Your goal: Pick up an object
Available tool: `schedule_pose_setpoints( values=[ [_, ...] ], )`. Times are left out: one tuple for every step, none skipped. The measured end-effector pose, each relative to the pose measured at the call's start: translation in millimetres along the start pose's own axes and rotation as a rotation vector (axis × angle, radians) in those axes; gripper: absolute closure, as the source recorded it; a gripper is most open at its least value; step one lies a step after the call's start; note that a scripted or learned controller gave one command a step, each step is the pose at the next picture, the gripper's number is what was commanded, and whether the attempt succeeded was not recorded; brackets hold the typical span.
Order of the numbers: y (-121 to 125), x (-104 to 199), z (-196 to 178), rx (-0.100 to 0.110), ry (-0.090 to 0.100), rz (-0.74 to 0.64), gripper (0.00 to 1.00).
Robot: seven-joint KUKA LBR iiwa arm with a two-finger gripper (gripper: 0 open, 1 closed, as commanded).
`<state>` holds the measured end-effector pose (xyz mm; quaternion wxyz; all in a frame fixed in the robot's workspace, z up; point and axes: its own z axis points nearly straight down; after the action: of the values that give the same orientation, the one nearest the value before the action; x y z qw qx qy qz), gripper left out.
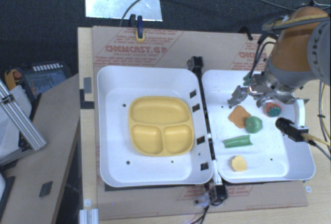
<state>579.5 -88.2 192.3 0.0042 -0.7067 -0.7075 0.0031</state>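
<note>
My gripper [239, 96] hangs over the upper left part of the right bin [295, 168], on the grey arm with the orange band that reaches in from the right. Just below it lies a flat orange piece [238, 116]. A green ball [253, 124] touches that piece on its right. A small red, green and white ball [272, 109] sits close under the wrist. Nearer the front lie a long green pod [237, 140] and a small yellow chunk [238, 163]. No object shows in the gripper.
The left bin [111, 114] holds a yellow tray with three compartments [161, 125]. A black divider [202, 114] runs between the two bins. Cables trail over the board behind the bins.
</note>
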Motion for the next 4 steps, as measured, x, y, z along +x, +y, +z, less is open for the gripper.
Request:
schedule_pose_setpoints(
  values=[
    [3, 0, -6, -0.012, -0.001, -0.002, 0.0],
    [5, -4, 56, -0.007, -0.001, 0.0, 0.0],
    [6, -4, 107, -0.01, -0.002, 0.0, 0.0],
    [8, -5, 93, -0.015, -0.003, 0.001, 1.0]
  ],
)
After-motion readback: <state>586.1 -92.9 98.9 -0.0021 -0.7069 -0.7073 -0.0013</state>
